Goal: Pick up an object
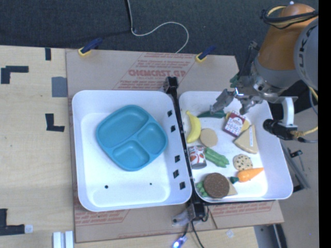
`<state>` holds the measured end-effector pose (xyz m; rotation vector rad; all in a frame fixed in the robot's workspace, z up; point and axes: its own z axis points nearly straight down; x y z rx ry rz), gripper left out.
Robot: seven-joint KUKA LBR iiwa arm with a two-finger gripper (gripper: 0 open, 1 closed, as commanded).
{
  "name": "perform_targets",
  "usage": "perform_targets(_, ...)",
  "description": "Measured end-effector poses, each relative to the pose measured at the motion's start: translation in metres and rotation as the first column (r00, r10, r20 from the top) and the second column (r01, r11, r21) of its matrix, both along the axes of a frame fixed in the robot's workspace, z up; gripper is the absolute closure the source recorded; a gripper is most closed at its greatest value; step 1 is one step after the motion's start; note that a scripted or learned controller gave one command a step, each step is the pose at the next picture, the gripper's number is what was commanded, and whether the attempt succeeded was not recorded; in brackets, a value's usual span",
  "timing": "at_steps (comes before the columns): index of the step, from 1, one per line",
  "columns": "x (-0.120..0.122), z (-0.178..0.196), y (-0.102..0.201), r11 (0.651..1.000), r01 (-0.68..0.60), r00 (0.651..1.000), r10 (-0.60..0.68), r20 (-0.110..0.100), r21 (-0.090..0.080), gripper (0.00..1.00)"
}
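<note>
The left bin (85, 154) holds a blue divided plate (131, 137), which lies toward its upper half. Just right of the left bin, sharing the black centre seam, sits the right bin (276, 187), and every graspable item lies in it.

The grey arm (287, 40) with its orange band reaches over the far right corner of the right bin. Its gripper (235, 101) hangs above that bin's upper part, the two fingers spread apart with nothing between them; one fingertip (221, 101) points toward the left bin, the other sits just above a small red carton (234, 123).

Closest to the left bin are a yellow banana (193, 127) and, below it, a small can (197, 156). A round tan biscuit (209, 137) lies just beside the banana, with a green pea pod (216, 157) under it. Farther from the left bin rest a cheese wedge (247, 139), touching the red carton, then a chip cookie (242, 162) and an orange carrot (250, 174). A brown burger patty (215, 185) sits at the near edge.
</note>
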<state>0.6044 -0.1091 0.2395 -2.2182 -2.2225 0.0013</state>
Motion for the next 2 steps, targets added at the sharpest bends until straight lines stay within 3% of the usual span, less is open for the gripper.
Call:
perform_targets(1, -0.024, 0.113, 0.029, 1.000, -0.003, 1.000, 0.003, 0.013, -0.001, 0.00)
perform_targets(2, -0.055, 0.271, 0.079, 1.000, -0.006, 1.000, 0.006, 0.021, 0.000, 0.00)
